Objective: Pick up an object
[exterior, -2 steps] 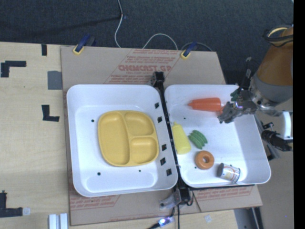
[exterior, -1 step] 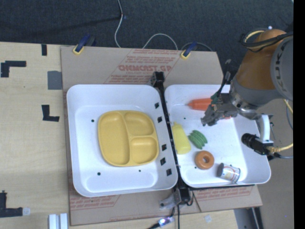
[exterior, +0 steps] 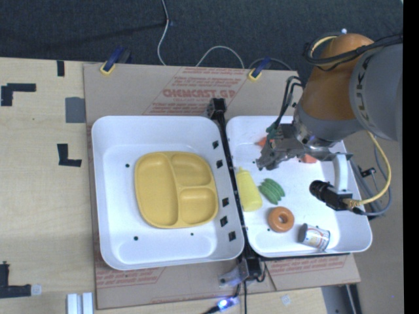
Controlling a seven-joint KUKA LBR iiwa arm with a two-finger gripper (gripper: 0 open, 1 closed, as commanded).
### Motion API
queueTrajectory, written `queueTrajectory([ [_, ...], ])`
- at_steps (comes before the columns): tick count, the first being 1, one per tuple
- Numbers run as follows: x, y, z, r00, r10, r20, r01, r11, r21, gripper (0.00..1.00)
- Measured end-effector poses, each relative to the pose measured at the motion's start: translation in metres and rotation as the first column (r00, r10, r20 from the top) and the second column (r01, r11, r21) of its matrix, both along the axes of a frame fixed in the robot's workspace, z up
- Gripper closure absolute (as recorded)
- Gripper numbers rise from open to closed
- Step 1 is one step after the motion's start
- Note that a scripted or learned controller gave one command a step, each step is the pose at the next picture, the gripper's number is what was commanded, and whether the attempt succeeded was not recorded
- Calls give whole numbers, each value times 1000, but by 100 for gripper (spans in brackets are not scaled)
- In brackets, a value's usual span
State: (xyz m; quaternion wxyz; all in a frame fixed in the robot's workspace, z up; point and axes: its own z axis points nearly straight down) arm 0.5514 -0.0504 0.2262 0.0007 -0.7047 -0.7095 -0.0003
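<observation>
My gripper (exterior: 270,157) hangs over the back part of the right bin (exterior: 340,244), its dark fingers pointing down and to the left. An orange-red thing (exterior: 262,140) peeks out just behind it, partly hidden by the wrist. A yellow block (exterior: 248,190) lies along the bin's left wall. To its right rests a green ridged piece (exterior: 272,190). An orange ring (exterior: 281,219) lies toward the front, and a small can (exterior: 314,237) lies on its side at the front right. Nothing shows between the fingers.
The left bin (exterior: 108,142) holds a yellow divided tray (exterior: 175,188). A black divider (exterior: 226,169) runs between the two bins. Both bins rest on a cardboard sheet (exterior: 190,90). The arm's grey and orange body (exterior: 340,90) covers the right bin's back right corner.
</observation>
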Motion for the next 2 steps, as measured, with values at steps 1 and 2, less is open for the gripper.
queueTrajectory([
  [1,-6,51,-6,1000,-1,-2,1,1000,-1,100],
  [2,1,109,5,1000,1,0,-1,1000,0,100],
])
